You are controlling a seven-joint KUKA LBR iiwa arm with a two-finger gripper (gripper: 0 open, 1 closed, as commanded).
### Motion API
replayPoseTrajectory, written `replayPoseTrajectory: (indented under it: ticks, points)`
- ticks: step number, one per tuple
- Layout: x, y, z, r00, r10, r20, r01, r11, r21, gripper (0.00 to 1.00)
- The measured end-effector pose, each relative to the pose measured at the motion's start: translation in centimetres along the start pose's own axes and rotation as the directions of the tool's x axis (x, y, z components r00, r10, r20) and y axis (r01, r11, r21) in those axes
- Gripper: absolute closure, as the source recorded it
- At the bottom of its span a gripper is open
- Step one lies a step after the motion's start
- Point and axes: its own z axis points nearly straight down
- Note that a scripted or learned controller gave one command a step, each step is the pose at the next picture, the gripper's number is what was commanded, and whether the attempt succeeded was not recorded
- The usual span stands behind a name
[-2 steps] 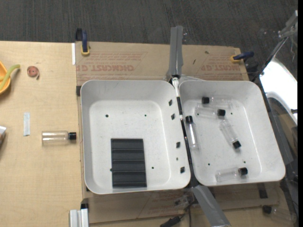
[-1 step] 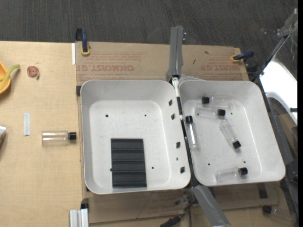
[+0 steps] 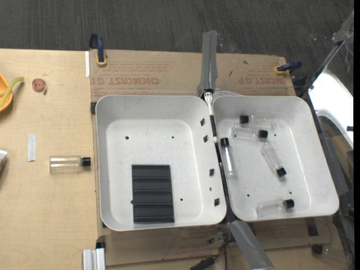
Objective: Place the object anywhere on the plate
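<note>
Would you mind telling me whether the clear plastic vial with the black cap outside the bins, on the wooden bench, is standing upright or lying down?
Lying down. The clear plastic vial rests on its side on the wooden bench, left of the left white bin, its black cap pointing toward that bin.

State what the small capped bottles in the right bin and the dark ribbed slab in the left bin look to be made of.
Bottles: probably clear plastic or glass, since the white bin floor shows through their bodies; caps are black and opaque. Dark ribbed slab: likely matte black plastic or rubber, with parallel ridges and no shine. Bins: glossy white, seemingly moulded plastic.
</note>
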Motion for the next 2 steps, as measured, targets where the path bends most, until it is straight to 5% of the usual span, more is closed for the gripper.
replayPoseTrajectory:
  ticks: [1, 2]
  points:
    - [-0.2, -0.4, 0.1, 0.988, 0.151, 0.001, -0.151, 0.988, 0.003, 0.0]
    - [1.6, -1.4, 0.1, 0.942, 0.335, 0.002, -0.335, 0.942, 0.003, 0.0]
